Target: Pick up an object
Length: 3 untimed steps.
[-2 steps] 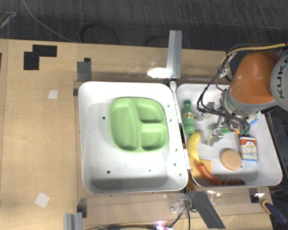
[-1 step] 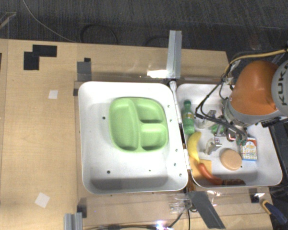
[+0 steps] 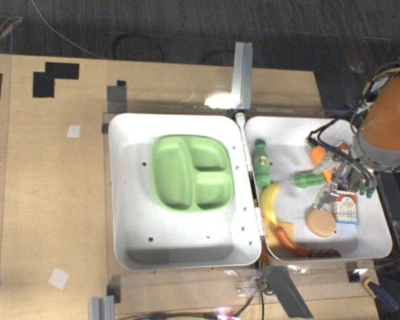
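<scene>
The right bin (image 3: 370,245) holds several toy foods. A green bottle (image 3: 261,163) lies along its left wall. Below it sit a yellow banana (image 3: 270,202) and a red-orange piece (image 3: 288,239). A green vegetable (image 3: 309,179) and an orange carrot (image 3: 318,155) lie mid-bin. A tan round cookie (image 3: 321,223) rests beside a small white-and-red carton (image 3: 346,209). My gripper (image 3: 335,191) hangs low over the bin just above the cookie, left of the carton, with nothing visibly between its fingers.
The left bin (image 3: 130,199) carries a green divided plate (image 3: 191,172). A metal post (image 3: 243,75) rises behind the wall between the bins. The arm's orange band (image 3: 395,112) and cables cover the right bin's far right corner.
</scene>
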{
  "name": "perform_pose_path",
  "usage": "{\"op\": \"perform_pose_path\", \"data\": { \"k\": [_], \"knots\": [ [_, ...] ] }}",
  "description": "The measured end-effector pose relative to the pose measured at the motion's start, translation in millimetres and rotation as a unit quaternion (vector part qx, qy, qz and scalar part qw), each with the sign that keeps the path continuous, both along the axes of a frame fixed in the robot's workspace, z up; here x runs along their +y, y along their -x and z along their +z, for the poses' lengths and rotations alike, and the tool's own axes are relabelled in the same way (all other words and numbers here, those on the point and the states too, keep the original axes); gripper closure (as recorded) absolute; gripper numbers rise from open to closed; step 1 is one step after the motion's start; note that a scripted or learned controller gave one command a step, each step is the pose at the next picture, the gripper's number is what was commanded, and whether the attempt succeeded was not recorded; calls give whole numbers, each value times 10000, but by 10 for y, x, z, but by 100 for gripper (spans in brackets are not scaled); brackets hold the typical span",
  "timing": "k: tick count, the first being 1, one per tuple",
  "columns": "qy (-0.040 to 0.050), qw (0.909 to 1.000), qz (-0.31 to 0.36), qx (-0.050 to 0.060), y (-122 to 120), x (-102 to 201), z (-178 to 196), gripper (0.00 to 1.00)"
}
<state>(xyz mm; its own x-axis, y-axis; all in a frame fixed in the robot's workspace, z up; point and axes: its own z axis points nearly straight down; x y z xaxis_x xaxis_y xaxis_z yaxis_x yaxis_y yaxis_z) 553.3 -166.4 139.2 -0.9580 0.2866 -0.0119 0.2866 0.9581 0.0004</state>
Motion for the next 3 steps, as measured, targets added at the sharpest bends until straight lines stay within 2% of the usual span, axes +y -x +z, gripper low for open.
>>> {"op": "perform_pose_path", "data": {
  "k": [1, 2, 3],
  "knots": [
    [-5, 10000, 12, -16, -260, 331, -497, 0],
    [-16, 9978, -663, -31, 139, 169, -491, 0],
    [-11, 9961, -885, -40, 407, 22, -488, 0]
  ]
}}
